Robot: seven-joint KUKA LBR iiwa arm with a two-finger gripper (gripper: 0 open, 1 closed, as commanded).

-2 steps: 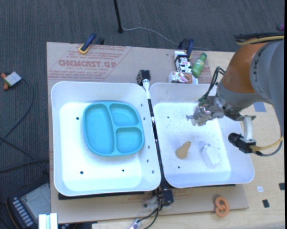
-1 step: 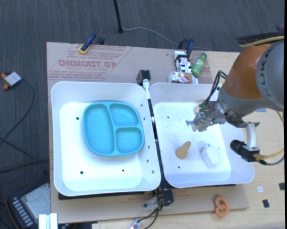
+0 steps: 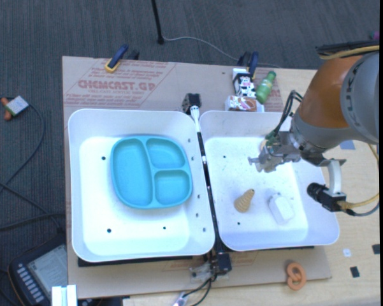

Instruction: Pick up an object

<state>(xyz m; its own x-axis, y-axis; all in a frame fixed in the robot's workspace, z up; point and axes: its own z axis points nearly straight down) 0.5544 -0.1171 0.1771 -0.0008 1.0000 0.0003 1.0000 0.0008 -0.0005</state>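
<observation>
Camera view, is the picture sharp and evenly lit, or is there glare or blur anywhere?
Camera view: lighting is bright and fairly even, the white right bin looks slightly washed out; the blue tray shows soft sheen, no harsh glare; the gripper looks a little soft, its fingers hard to make out; the cone casts little shadow.

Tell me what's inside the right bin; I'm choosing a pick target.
In the right bin lie a tan cone and a white block. The tool and arm cover part of its far floor.
</observation>
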